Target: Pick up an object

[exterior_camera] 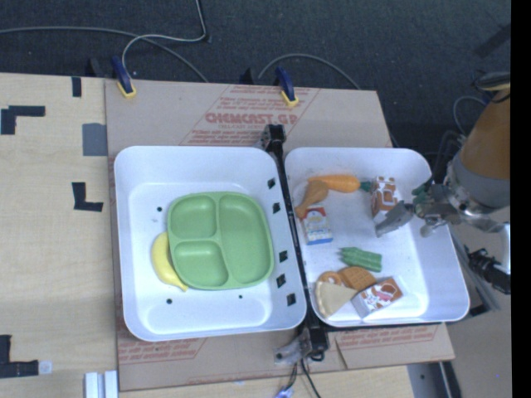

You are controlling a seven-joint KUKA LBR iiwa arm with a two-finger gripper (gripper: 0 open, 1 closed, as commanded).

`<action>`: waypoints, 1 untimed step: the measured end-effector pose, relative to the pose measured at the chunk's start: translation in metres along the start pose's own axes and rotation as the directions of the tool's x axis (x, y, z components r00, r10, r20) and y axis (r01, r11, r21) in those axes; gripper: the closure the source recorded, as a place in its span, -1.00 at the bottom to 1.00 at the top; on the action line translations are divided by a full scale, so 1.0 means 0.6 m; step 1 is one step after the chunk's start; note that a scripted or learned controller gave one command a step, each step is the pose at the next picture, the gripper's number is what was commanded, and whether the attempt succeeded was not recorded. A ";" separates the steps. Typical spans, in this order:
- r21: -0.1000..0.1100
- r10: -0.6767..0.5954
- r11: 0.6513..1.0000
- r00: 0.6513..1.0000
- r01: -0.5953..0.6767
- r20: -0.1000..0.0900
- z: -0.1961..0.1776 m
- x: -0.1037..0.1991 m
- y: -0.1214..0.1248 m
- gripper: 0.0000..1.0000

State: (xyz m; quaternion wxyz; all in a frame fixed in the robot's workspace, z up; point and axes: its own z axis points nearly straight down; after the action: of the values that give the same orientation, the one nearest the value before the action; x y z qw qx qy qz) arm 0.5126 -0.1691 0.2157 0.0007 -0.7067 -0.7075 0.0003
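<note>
The right bin (440,284) holds several toy foods. An orange carrot (338,182) and a brown drumstick (312,194) lie at its far left, with a small white carton (316,225) just below them. A red-and-white box (383,195) sits near the far right. A green vegetable (362,258), an orange-tan wedge (355,278), a cream slice (326,298) and a red-and-white packet (378,295) lie toward the front. My gripper (411,222) hangs over the right side of this bin, just below the red-and-white box. Its fingers are spread open with nothing between them.
The left bin (137,177) holds a green divided plate (221,240) with a yellow banana (166,264) against its left edge. A black divider (286,222) runs between the bins. The grey arm with its orange band (489,148) comes in from the right.
</note>
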 end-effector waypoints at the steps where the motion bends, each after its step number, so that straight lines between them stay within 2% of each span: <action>1: 0.003 -0.001 1.000 1.000 0.001 -0.001 0.174 0.120 0.060 -1.00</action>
State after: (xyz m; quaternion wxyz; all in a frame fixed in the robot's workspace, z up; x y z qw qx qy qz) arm 0.5486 -0.0970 0.1110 0.0020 -0.7063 -0.7079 0.0010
